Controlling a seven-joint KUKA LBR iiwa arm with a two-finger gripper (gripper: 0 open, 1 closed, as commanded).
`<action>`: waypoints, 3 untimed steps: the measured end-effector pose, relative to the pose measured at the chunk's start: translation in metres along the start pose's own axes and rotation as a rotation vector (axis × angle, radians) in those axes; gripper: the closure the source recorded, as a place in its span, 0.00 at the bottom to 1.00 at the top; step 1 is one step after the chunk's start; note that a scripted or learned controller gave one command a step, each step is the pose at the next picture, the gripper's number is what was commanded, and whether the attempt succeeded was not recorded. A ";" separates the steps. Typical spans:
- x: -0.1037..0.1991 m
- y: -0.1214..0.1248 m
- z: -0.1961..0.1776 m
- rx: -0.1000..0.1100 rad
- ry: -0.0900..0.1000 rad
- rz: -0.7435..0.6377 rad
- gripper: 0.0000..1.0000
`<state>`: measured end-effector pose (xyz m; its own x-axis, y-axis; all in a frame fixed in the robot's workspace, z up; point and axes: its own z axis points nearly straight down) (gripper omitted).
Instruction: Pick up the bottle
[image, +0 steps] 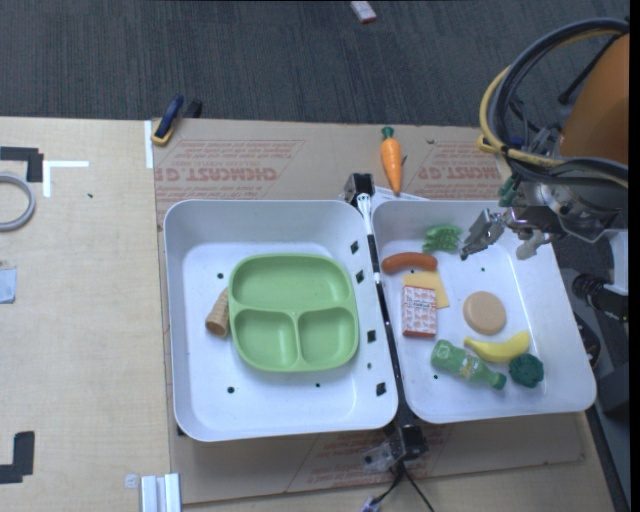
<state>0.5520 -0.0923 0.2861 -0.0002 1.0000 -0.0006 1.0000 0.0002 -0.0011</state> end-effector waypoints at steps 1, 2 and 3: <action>0.000 0.000 -0.009 0.000 -0.001 0.001 1.00; -0.001 -0.075 0.016 0.000 0.000 0.118 1.00; 0.060 -0.075 0.050 0.000 0.000 -0.055 1.00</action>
<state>0.4773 -0.0325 0.2356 -0.0552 0.9985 -0.0004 0.9985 0.0552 -0.0016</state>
